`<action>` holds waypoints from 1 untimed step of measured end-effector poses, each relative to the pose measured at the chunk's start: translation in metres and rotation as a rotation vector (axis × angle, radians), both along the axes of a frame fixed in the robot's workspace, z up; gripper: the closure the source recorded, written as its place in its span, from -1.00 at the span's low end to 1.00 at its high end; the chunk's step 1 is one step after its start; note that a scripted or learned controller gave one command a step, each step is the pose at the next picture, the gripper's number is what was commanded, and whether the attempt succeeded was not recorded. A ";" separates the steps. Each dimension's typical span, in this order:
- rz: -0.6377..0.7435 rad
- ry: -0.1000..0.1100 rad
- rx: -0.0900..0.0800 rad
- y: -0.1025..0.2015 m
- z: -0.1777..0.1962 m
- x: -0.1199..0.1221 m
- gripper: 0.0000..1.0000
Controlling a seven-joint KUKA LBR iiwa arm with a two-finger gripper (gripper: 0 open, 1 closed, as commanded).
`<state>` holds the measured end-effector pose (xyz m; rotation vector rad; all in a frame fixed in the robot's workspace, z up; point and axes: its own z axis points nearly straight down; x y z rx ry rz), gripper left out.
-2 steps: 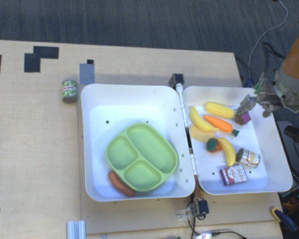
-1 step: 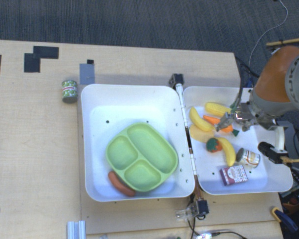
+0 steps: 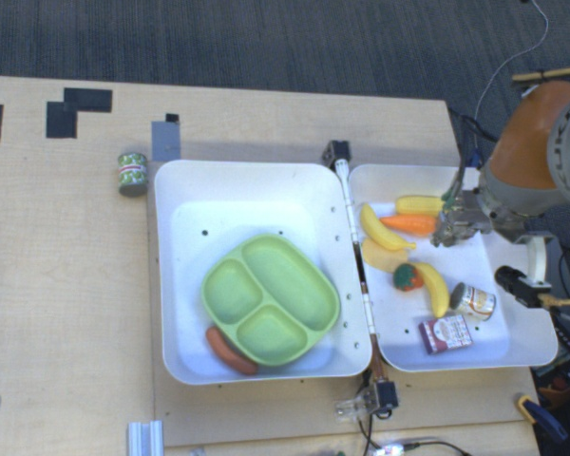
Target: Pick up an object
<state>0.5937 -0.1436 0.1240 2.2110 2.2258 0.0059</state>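
Observation:
The right bin (image 3: pixel 518 335) holds several toy foods. A yellow banana (image 3: pixel 382 228) and an orange carrot (image 3: pixel 410 224) lie at its upper left, with a short yellow piece (image 3: pixel 420 204) just behind them. Lower down lie a red fruit with a green top (image 3: pixel 406 276), a second banana (image 3: pixel 435 288), a small can (image 3: pixel 475 302) and a dark red carton (image 3: pixel 446 334). My gripper (image 3: pixel 450 228) hangs low over the bin's upper middle, right beside the carrot's right end. Nothing is visibly held.
The left bin (image 3: pixel 171 255) holds a green divided plate (image 3: pixel 271 297) with a red sausage (image 3: pixel 230 351) at its lower left edge. A small green-labelled can (image 3: pixel 132 173) and a grey block (image 3: pixel 166 141) stand on the bench beyond that bin's upper left corner.

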 end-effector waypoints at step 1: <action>0.000 0.000 0.000 0.000 0.000 0.000 -1.00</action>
